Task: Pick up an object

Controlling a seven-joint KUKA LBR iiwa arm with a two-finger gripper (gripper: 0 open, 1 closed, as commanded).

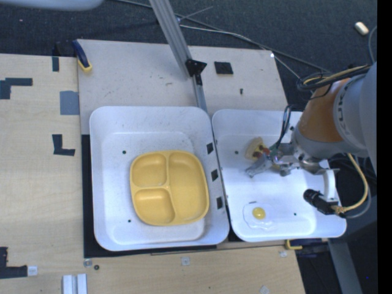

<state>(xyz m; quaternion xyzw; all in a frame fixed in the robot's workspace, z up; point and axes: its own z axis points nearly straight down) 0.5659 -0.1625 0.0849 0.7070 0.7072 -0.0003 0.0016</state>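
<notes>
In the right bin (229,127) a small tan and pink object (254,147) lies near the middle. My gripper (258,165) is low in that bin, just below and right of the tan object, close to it or touching it. A toy fried egg (258,214), white with a yellow yolk, lies flat near the bin's front edge, apart from the gripper. The grey arm with its orange band (318,118) reaches in from the right.
The left bin (107,164) holds a yellow divided plate (169,187). A metal pole (174,29) rises behind the bins. A black cable plug (318,201) hangs off the wrist over the right bin's right side.
</notes>
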